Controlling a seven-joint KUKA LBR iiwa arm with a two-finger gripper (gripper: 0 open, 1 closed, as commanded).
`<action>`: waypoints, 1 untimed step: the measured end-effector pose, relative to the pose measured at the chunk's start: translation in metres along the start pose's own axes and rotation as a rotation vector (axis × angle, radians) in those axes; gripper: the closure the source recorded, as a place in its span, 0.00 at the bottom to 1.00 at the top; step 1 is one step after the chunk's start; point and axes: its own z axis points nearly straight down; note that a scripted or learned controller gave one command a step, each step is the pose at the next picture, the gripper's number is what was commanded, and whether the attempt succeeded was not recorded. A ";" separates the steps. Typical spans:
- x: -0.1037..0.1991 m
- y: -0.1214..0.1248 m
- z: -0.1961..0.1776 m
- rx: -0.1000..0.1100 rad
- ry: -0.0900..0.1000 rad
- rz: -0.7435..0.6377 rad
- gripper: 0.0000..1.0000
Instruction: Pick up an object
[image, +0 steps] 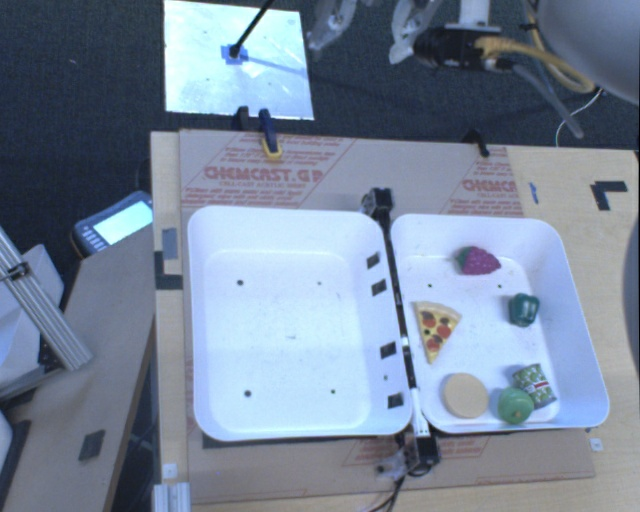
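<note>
Claw (372, 28): state indeterminate, far above pizza slice (436, 329).
Approach: descend vertically; avoid cookie (465, 395) just below.

Left bin (200, 330): floor is left open throughout.
Right bin (575, 330): room is narrowed by pizza slice (436, 328), strawberry (477, 261), pepper (522, 309), cookie (465, 395), apple (515, 405), small box (534, 381).

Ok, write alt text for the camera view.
Two shallow white bins sit side by side on a bench; the right bin holds a pizza slice, raspberry, green pepper, round biscuit, green apple and small carton.
</note>
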 end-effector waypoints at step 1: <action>0.056 -0.002 0.116 0.028 -0.007 0.000 0.00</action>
